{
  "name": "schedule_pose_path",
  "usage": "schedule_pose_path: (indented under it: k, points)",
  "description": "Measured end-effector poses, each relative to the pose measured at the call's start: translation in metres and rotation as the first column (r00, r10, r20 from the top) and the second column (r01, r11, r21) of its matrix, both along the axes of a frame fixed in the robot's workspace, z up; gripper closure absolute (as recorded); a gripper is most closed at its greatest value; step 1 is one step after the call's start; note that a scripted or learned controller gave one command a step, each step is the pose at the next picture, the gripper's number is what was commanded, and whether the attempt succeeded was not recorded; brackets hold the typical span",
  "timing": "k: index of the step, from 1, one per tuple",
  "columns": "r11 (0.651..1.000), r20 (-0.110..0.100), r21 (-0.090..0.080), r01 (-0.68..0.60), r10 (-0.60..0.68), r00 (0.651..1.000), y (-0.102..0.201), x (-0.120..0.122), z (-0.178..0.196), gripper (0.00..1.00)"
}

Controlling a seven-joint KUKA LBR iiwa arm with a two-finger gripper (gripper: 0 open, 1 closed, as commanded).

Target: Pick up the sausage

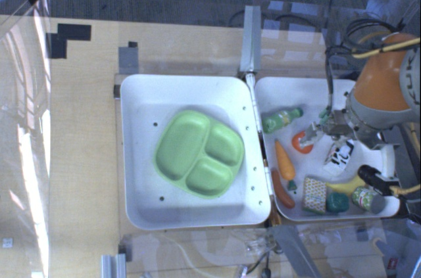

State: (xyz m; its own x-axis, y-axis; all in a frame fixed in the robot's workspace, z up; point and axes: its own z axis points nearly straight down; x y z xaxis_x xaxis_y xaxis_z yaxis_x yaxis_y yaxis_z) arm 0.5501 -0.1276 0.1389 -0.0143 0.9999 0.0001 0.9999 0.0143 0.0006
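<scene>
The sausage is a thin reddish-brown link lying at a slant in the front-left corner of the right bin, close to its left wall and just below the orange carrot. My gripper hangs over the middle of the right bin, beside a small red and white item. It is well up and to the right of the sausage, with the carrot between them. Nothing of the sausage is near the gripper.
The right bin also holds a green bottle, a checkered block, a banana, a teal item, a can and a black-and-white item. A green divided plate lies in the left bin.
</scene>
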Motion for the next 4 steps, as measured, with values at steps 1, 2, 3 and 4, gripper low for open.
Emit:
schedule_pose_path:
  k: [1,2,3,4]
  points:
    - [0.995,0.008,0.001,0.100,-0.100,0.995,0.001,0.021,-0.051,0.00]
    - [0.995,0.015,0.002,0.098,-0.099,0.995,0.002,0.024,-0.039,1.00]
    - [0.988,0.019,-0.007,-0.154,0.154,0.988,0.007,-0.015,-0.048,1.00]
    - [0.918,0.005,-0.005,-0.397,0.397,0.918,-0.009,-0.002,0.194,1.00]
